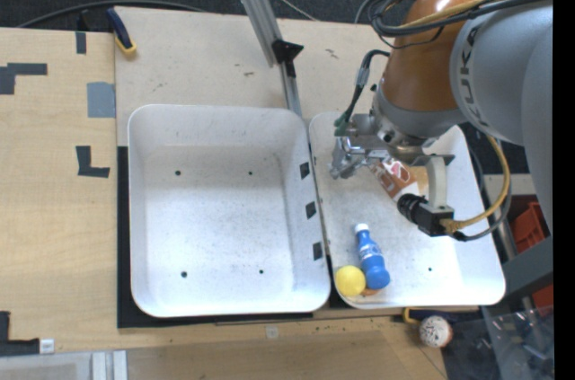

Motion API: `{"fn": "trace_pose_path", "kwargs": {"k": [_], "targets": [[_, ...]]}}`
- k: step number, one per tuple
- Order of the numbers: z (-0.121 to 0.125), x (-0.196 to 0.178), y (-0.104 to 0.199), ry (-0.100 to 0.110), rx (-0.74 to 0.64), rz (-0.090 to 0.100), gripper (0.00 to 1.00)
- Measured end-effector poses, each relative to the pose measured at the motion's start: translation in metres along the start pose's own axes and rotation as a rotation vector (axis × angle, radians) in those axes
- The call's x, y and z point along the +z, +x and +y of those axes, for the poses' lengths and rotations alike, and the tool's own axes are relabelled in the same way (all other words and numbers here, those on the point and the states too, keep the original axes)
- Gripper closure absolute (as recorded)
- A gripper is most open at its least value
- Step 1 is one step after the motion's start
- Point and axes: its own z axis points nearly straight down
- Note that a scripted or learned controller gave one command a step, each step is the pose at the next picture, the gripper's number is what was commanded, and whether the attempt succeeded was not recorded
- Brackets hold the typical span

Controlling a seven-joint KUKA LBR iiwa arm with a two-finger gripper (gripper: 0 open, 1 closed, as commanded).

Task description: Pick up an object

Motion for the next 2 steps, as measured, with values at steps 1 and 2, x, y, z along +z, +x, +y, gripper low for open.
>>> {"fn": "trace_pose_path", "kwargs": {"k": [1,2], "targets": [[-0.021,-0.007,0.051,0.000,-0.002,0.000,1.00],[-0.041,-0.009,0.102,0.001,-0.002,0.000,1.00]]}}
